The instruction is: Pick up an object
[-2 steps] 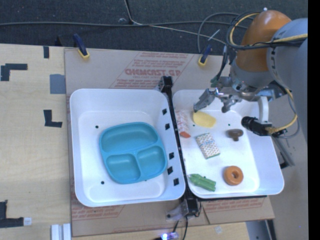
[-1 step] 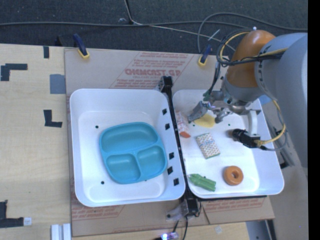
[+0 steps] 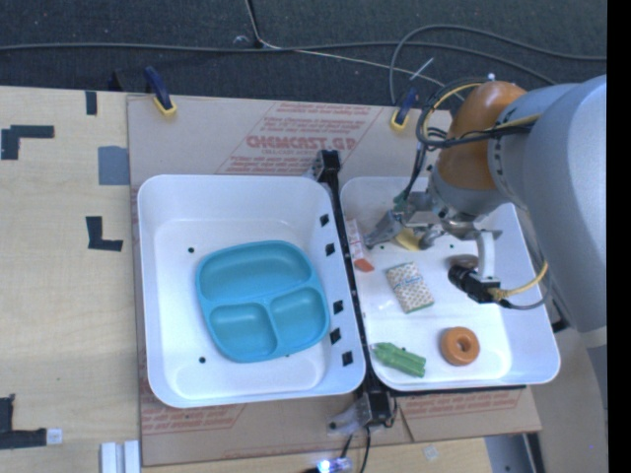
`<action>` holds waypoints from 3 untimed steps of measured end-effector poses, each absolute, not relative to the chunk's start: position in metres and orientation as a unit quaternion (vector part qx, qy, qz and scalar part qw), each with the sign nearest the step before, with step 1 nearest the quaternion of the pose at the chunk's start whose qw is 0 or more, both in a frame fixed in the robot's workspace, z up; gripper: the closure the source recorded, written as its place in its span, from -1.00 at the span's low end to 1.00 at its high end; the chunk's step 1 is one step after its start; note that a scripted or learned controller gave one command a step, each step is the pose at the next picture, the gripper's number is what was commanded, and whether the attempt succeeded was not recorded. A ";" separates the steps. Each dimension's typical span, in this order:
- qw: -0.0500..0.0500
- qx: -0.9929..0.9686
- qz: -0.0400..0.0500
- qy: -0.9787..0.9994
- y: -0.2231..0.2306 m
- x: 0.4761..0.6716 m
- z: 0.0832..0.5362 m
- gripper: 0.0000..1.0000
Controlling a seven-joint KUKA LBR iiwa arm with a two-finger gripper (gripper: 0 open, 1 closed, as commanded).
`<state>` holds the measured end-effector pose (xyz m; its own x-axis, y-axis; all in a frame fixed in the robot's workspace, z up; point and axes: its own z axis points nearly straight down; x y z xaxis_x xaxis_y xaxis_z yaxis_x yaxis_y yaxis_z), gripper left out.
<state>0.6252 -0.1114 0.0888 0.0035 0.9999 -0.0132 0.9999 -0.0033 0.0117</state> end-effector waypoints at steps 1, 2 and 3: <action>0.005 0.707 0.000 0.707 -0.108 0.624 0.098 1.00; 0.002 0.707 0.001 0.708 -0.115 0.622 0.158 1.00; 0.002 0.707 0.001 0.708 -0.116 0.618 0.202 1.00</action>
<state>0.6181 -0.1160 0.2018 -0.0013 1.0000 -0.0010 1.0000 0.0013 0.0035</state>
